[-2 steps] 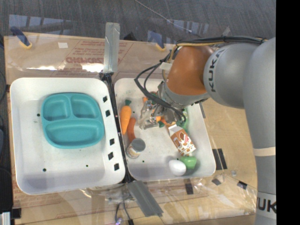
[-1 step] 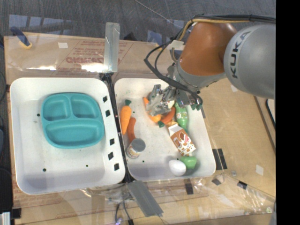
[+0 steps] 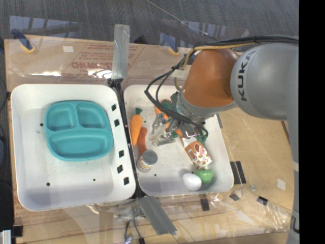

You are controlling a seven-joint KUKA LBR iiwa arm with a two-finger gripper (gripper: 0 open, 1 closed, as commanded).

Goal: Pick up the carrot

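One tapered orange carrot (image 3: 136, 128) lies lengthwise along the right white bin's (image 3: 223, 151) left wall, just left of the gripper (image 3: 163, 131); finger state unreadable.

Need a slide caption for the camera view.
Gripper hovers over the right bin, just right of the carrot.
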